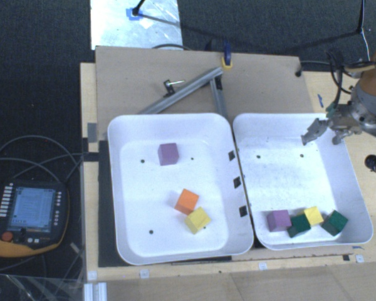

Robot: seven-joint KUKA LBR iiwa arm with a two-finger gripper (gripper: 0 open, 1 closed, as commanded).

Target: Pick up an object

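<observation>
— Over the right bin's (348, 168) far right corner, what's the gripper (326, 135) doing?
— It hangs above the rim, fingers spread apart with nothing between them, at the end of the grey arm (373, 102) coming in from the right.
— And the blocks in that bin?
— Four, lined up along its near edge: a purple block (278, 219), a dark green block (298, 226) touching it, a yellow block (313, 216) just behind that, and another green block (334, 222) toward the near right corner. All well apart from the gripper.
— The left bin (122, 168)?
— A purple cube (168, 153) toward the far side, an orange cube (187, 200) nearer the middle, and a yellow cube (198, 219) touching it on the near side
</observation>
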